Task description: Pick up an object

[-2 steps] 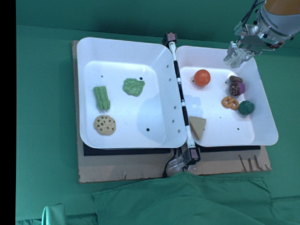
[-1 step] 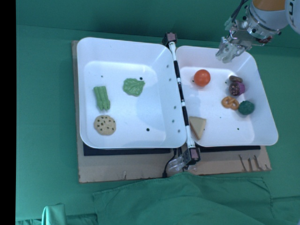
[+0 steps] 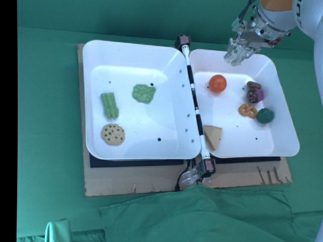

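Lying under green cloth, desk (image 3: 50, 135) carrying two white bins (image 3: 136, 59) on cardboard (image 3: 116, 185). Hovering over right bin's far rim, tool (image 3: 236, 56) gripping nothing, opening impossible to tell; arm (image 3: 282, 4) getting cropped at far right.

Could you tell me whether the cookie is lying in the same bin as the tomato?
No, the cookie lies in the left bin, while the tomato lies in the right bin.

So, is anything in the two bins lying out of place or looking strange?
One thing: the cheese wedge in the right bin lies against the left wall by the divider, apparently tilted up the slope rather than flat. The other items lie flat on the bin floors, unspilled.
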